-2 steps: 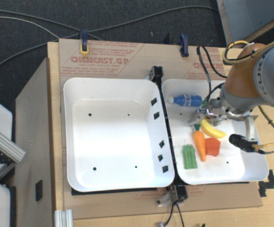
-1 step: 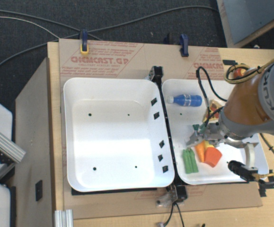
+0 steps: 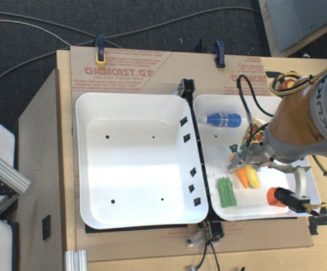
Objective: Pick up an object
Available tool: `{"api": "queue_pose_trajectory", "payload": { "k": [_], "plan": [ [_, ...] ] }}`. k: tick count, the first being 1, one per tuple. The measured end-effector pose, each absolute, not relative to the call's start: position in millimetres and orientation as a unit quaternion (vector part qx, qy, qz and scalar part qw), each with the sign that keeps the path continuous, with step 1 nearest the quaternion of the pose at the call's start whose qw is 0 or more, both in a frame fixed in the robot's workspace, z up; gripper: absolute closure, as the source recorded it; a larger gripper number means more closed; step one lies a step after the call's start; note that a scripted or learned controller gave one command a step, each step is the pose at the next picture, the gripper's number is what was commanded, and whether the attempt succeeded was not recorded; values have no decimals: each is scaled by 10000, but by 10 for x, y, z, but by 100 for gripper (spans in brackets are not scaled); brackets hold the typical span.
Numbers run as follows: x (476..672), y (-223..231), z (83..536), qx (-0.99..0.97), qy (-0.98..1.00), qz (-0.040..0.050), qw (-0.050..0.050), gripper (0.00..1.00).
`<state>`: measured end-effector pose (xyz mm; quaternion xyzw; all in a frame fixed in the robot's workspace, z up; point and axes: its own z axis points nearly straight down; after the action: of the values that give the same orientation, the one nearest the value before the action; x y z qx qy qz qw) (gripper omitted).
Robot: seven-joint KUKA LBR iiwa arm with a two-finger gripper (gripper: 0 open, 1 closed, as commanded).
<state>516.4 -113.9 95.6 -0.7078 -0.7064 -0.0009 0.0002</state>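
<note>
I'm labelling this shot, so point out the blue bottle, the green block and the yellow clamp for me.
blue bottle (image 3: 222,119), camera view, middle of its body.
green block (image 3: 227,192), camera view, centre of its top face.
yellow clamp (image 3: 100,51), camera view, middle of its handle at the board's far edge.

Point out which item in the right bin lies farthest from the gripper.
The blue bottle, lying on its side near the right bin's far wall. The green piece and the orange and yellow pieces lie close by the gripper.

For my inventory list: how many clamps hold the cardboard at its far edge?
2: a yellow clamp near the far left corner, and a blue clamp further right, above the right bin. Others may be hidden behind the arm.
</note>
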Motion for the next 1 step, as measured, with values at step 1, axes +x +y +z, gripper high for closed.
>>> {"api": "queue_pose_trajectory", "payload": {
  "k": [1],
  "plan": [
    [5688,-106,1914,-7021,-7120,-64,-34,100]
  ]
}}
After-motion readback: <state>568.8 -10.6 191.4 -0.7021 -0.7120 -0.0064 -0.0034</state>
